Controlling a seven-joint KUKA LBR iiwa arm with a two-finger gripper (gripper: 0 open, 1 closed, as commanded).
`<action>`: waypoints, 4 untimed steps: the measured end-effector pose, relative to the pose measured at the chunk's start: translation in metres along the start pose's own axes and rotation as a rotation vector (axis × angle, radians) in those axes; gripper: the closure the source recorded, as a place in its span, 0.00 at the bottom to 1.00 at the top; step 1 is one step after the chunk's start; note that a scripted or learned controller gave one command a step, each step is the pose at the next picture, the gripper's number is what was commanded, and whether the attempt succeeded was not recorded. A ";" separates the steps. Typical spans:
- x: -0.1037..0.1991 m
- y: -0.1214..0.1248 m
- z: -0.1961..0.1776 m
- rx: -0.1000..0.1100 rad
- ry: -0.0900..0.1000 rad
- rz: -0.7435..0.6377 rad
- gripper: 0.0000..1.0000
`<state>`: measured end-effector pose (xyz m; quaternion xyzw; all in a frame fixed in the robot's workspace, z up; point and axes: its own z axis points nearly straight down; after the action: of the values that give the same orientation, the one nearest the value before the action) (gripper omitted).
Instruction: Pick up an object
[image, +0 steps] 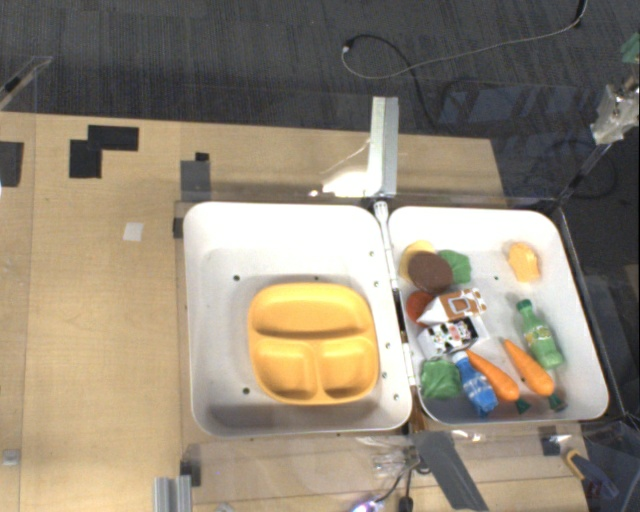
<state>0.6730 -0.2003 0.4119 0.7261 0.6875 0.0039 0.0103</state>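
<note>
1. The gripper (617, 112) is a pale blur at the upper right edge, away from the bins; how open it is cannot be told.
2. In the right bin (578, 290), a carrot (528, 368) lies diagonally with its leafy end at lower right, and a green bottle (538, 335) has its cap at the far end.
3. The crowded toys by the divider overlap.
4. The left bin (215, 300) holds a yellow divided tray (313, 340).
</note>
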 end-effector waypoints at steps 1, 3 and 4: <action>0.002 0.002 -0.013 -0.006 -0.003 -0.009 1.00; 0.006 0.005 -0.038 -0.019 -0.009 -0.025 1.00; 0.007 0.006 -0.051 -0.025 -0.013 -0.032 1.00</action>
<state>0.6783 -0.1931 0.4634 0.7150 0.6987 0.0076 0.0240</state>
